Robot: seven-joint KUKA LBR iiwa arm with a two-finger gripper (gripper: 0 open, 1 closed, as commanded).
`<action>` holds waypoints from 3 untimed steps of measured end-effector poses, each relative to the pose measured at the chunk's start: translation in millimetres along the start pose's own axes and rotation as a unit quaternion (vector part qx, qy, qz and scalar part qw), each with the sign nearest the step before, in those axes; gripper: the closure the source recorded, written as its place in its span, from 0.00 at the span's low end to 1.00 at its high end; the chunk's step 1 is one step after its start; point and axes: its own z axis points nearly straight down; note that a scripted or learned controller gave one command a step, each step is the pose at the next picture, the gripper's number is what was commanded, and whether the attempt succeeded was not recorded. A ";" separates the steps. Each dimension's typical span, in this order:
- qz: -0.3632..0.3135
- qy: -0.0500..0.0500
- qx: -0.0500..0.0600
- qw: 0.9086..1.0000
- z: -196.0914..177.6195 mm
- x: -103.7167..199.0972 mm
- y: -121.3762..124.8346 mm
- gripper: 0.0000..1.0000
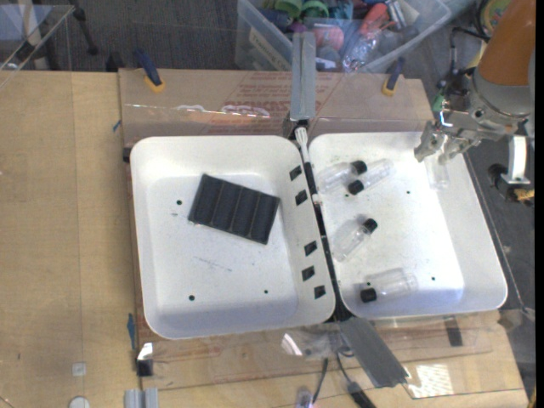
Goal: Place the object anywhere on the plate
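- Bottles: four small clear plastic vials with black caps lie on their sides in the right bin [476, 253] — two at the far side [333, 177] [372, 175], one mid-bin [354, 235], one nearest [387, 284].
- Claw [440, 145]: hovers over the right bin's far right corner; whether it is spread or pressed together I cannot tell, and nothing shows in it.
- Plate [234, 208]: dark, flat, ribbed rectangle, lying tilted in the smooth white left bin [161, 304].

A pale wooden bench [59, 228] spreads out beneath, and a clear tub [340, 11] of bright-coloured clutter stands behind it.
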 end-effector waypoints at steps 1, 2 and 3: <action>0.045 0.001 0.001 0.999 7.7 20.4 -3.7 1.00; 0.118 0.001 0.002 0.993 23.1 42.4 -7.2 1.00; 0.156 0.001 0.002 0.988 -6.4 -0.9 -27.3 1.00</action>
